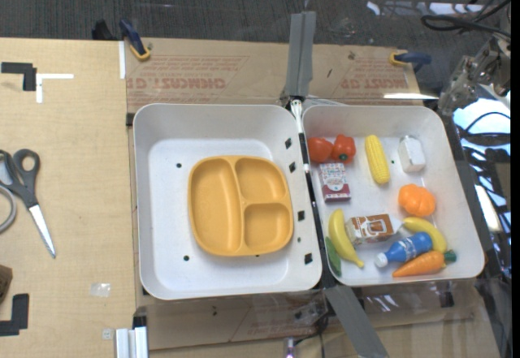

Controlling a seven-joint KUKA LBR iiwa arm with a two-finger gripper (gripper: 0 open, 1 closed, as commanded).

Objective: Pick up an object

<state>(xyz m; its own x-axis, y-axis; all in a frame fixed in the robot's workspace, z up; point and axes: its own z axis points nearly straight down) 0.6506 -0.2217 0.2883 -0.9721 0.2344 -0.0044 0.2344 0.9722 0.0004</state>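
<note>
So nothing's been grabbed yet: the toy food [382,206] is all sitting in the right bin [452,155]. Tool state can't be told, maybe it's parked off right. A target needs picking next.

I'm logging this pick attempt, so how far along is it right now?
Nothing looks done yet. The yellow divided plate sits alone in the left bin. The right bin has all its items lying loose: corn cob, orange, banana, carrot and blue bottle. Nothing is in hand. Choosing, gripping and lifting one object are all left.
</note>
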